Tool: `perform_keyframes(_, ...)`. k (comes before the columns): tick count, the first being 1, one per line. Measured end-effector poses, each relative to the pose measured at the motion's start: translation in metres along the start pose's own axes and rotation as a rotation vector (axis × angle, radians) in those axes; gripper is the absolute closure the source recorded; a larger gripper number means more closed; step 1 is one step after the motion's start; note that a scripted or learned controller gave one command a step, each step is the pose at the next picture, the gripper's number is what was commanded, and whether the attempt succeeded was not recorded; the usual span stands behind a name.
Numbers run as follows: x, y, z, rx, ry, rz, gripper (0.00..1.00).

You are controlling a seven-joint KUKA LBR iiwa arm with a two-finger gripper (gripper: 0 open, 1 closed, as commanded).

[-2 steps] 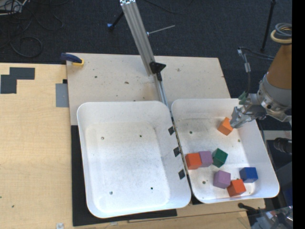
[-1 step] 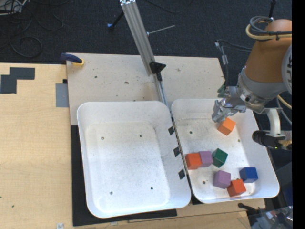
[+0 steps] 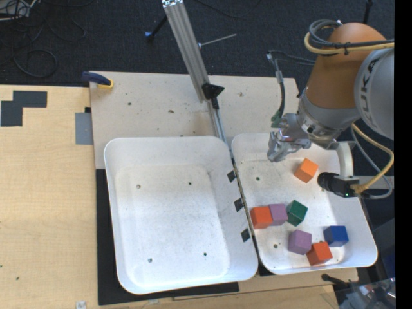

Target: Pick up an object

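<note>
Gripper (image 3: 280, 148) sits over the far end of the right bin (image 3: 367, 253), fingers pointing down; can't tell if they're spread or closed from this angle, nothing visible between them.

Closest object: orange cube (image 3: 307, 170), just to the gripper's right and slightly nearer the camera, apart from the fingers, lying on the bin floor.

Further toward the camera, a row of 3 touching blocks: red-orange cube (image 3: 261, 217), light purple cube (image 3: 278, 214), green cube (image 3: 297, 212), the green one tilted.

Beyond those, near the bin's front rim: purple cube (image 3: 299, 242) touching a second red-orange cube (image 3: 319, 253), with a blue cube (image 3: 335, 235) just to their right.

Left bin (image 3: 119, 166) lies to the gripper's left, across the divider with black clips. A slanted aluminium rail (image 3: 188, 44) rises behind the gripper, up and to its left.
</note>
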State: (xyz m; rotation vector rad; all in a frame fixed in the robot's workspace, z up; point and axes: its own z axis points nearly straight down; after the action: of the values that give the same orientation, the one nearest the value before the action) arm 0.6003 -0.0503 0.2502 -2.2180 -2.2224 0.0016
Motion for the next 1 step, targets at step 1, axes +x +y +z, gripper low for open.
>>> perform_keyframes(1, 0.0442, 0.0231, 0.001, -0.001, 0.001, -0.001, 1.0)
